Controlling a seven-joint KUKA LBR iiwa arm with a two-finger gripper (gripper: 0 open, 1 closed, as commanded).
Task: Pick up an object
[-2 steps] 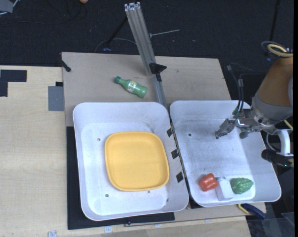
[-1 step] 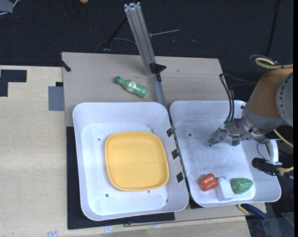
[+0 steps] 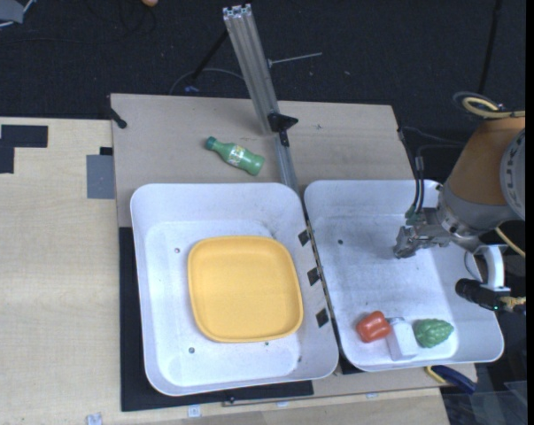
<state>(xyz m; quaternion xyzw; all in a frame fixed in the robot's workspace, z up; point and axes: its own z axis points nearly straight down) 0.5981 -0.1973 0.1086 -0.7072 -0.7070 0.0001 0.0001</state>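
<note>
Nothing is picked up yet. The hand (image 3: 410, 240) hangs low over the right bin (image 3: 364, 228), toward its far right side, and nothing shows between its fingers; whether they are open or closed I cannot tell. The likely targets lie well apart from it at the bin's near edge: a red pepper (image 3: 373, 327), a white block (image 3: 401, 340) and a green lump (image 3: 432, 332), close together in a row. The pepper's long axis runs roughly left-right. Reaching, gripping and lifting all remain.
</note>
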